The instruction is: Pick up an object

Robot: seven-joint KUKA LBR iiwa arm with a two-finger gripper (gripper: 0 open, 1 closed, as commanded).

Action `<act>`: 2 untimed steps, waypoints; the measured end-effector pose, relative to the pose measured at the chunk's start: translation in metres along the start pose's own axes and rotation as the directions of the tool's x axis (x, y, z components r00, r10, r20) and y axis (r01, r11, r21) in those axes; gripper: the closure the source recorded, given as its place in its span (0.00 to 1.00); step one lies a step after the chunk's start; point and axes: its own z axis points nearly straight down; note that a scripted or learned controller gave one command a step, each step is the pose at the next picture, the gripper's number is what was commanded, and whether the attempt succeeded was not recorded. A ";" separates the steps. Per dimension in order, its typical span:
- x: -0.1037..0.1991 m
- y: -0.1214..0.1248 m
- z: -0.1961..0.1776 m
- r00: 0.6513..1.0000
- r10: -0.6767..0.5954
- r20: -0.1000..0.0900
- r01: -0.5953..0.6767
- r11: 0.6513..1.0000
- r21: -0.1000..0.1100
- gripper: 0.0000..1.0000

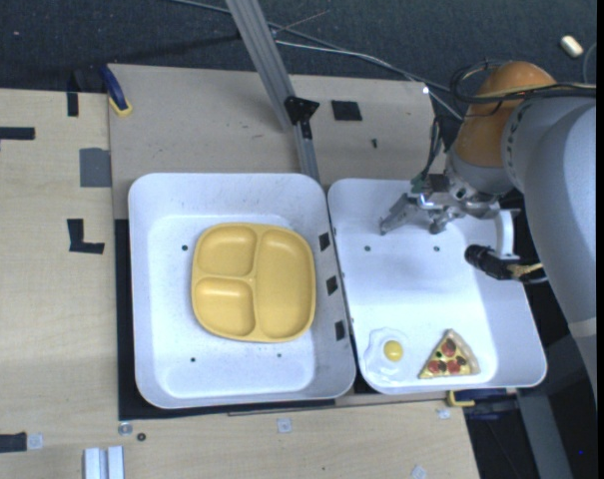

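In the right bin (501, 312) a toy fried egg (388, 351) and a toy pizza slice (448, 357) lie side by side near the front edge. My gripper (412, 226) hangs over the back of that bin, well behind both toys. It is open, its two fingers are spread, and nothing is between them.
The left bin (157, 267) holds a yellow divided plate (254, 280) at its middle. A grey metal pole (272, 63) slants across the bench behind the bins. The arm's grey body (556, 188) covers the right bin's right side.
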 end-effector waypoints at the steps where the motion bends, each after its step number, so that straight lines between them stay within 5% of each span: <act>1: -0.001 0.002 -0.014 1.000 -0.001 0.003 0.001 1.000 -0.005 1.00; 2: -0.006 -0.005 -0.063 1.000 0.002 -0.001 -0.002 1.000 -0.003 1.00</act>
